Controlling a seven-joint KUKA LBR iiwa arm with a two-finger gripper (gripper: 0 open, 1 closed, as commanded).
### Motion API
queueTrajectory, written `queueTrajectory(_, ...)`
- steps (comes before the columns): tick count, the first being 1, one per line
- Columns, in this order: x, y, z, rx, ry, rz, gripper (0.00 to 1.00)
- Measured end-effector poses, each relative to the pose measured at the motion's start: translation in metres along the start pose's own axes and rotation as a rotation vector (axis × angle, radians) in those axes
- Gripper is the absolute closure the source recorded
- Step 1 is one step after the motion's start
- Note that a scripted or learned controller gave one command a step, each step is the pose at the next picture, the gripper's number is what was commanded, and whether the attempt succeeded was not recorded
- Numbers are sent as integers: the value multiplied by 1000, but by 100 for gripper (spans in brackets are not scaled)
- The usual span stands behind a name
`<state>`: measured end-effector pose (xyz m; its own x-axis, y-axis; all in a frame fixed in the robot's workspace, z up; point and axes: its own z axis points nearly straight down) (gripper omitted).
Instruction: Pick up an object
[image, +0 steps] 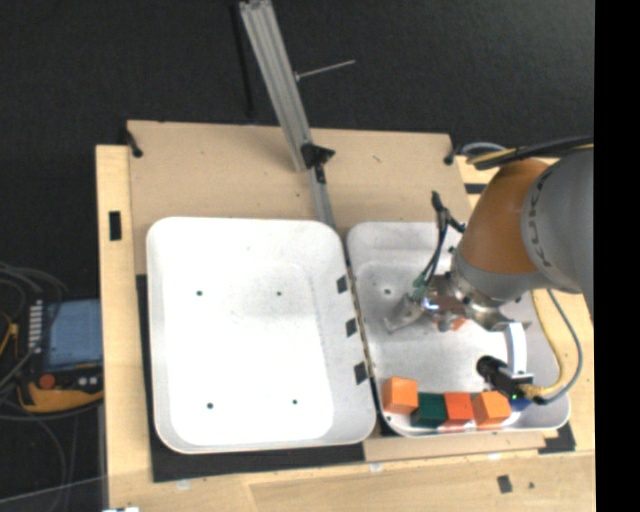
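Note:
My gripper (428, 300) hangs low over the middle of the right bin (385, 250), under the grey and orange wrist. A small reddish bit shows just beside it, too hidden by the wrist to identify. Along the bin's near wall lies a row of blocks: an orange block (402, 393), a green block (432, 408), and two more orange blocks (459, 407) (491, 406). The gripper is well above this row and apart from it.
The left bin (245, 330) lies beside the right one, their walls meeting at mid-bench. A slanted metal rail (285, 95) runs from the top down to the bins' junction. A black cable fitting (492, 369) hangs off the arm near the blocks.

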<state>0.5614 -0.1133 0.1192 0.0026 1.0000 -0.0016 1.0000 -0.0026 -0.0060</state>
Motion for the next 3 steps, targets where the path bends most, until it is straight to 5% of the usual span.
queueTrajectory(1,-2,1,22,-8,-1,1,0)
queueTrajectory(2,-2,2,10,-12,1,11,100)
queueTrajectory(3,2,-1,-51,-13,1,-5,100)
